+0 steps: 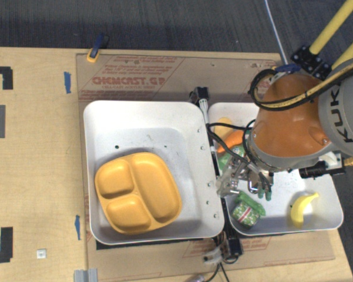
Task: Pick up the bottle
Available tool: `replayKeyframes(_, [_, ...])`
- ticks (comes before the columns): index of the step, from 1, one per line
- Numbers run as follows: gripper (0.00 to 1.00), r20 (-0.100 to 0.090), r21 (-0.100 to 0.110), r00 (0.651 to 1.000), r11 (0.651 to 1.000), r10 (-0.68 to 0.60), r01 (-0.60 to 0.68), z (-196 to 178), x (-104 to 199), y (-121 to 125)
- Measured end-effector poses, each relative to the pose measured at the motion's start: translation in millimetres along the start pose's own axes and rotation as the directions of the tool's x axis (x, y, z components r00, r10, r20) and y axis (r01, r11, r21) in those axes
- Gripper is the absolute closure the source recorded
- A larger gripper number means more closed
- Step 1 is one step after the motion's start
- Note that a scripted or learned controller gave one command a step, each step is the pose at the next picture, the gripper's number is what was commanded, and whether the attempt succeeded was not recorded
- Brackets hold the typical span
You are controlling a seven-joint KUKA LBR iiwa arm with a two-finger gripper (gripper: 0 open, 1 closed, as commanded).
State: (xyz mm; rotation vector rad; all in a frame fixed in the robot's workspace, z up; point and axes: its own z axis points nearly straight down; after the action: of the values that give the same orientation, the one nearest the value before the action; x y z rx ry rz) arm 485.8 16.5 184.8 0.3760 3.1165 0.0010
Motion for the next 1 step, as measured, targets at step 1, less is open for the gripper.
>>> replayKeyframes(1, [1.0, -0.001, -0.001, 0.955, 0.955, -0.297, 0.297, -0.1, 15.0, 36.6])
